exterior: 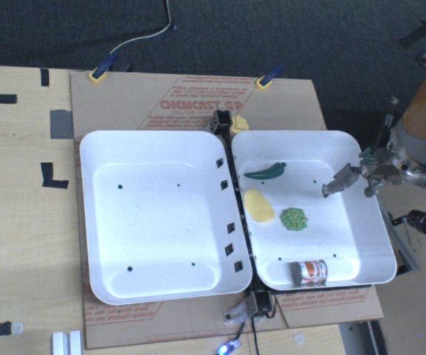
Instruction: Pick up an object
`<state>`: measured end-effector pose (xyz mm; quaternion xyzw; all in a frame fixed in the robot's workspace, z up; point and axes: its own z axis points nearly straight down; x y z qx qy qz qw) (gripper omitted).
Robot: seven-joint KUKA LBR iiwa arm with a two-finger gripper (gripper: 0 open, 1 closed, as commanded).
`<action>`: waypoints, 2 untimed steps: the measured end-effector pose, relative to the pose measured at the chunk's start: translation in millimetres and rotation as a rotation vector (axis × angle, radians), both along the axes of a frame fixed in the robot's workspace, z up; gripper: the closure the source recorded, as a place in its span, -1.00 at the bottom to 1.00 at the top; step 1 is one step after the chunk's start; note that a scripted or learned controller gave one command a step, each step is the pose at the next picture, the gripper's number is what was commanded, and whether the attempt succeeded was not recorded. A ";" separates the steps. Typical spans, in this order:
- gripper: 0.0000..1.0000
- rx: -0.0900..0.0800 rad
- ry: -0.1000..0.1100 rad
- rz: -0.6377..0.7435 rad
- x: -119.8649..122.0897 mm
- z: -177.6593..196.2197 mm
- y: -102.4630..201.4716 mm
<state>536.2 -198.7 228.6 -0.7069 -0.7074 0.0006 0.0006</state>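
The right bin holds several objects. A dark green pepper-shaped piece lies near its far left side. Beside the divider sits a pale yellow lump, with a round green knobbly object just right of it. A small can with a red label lies on its side at the near wall. My gripper hangs over the bin's right side, open, with nothing between its fingers. It is well right of the green round object and apart from all the items.
The left bin stands against the right one, black clips along the shared wall. Both rest on a cardboard sheet held by clamps at the far edge. The arm's wrist fills the space at the right.
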 end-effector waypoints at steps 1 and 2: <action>-1.00 0.003 0.007 0.000 -54.5 -151.4 40.9; -1.00 0.001 -0.006 0.005 33.3 -143.3 86.2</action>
